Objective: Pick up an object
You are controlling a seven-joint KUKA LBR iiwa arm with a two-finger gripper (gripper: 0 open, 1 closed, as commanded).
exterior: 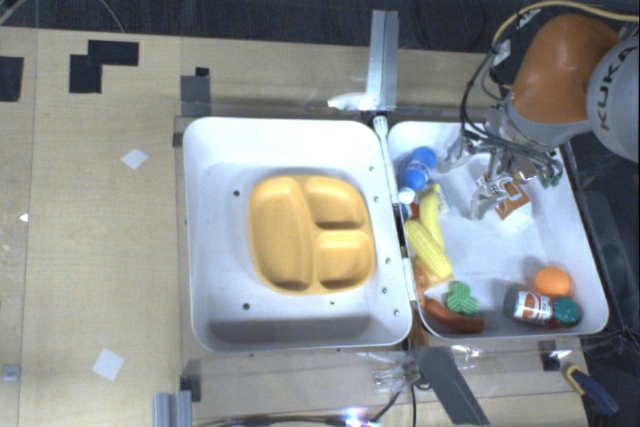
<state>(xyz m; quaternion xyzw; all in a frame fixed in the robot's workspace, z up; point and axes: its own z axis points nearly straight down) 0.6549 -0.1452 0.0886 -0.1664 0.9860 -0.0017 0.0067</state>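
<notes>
The right white bin (500,255) holds the loose objects. My gripper (500,187) hangs low over the bin's back right part, directly above a small brown and white packet (515,204), which it partly hides. Along the bin's left wall lie a blue and white bottle (415,167) and a yellow corn cob (428,235). At the front left are a green toy vegetable (461,296) and a red sausage (452,319). An orange ball (552,281) and a small bottle with a green cap (538,309) sit at the front right.
The left white bin (215,215) holds a yellow divided tray (310,233) in its middle. A metal post (383,65) stands behind the wall between the bins. The arm's orange band (560,65) looms over the right bin's back right corner.
</notes>
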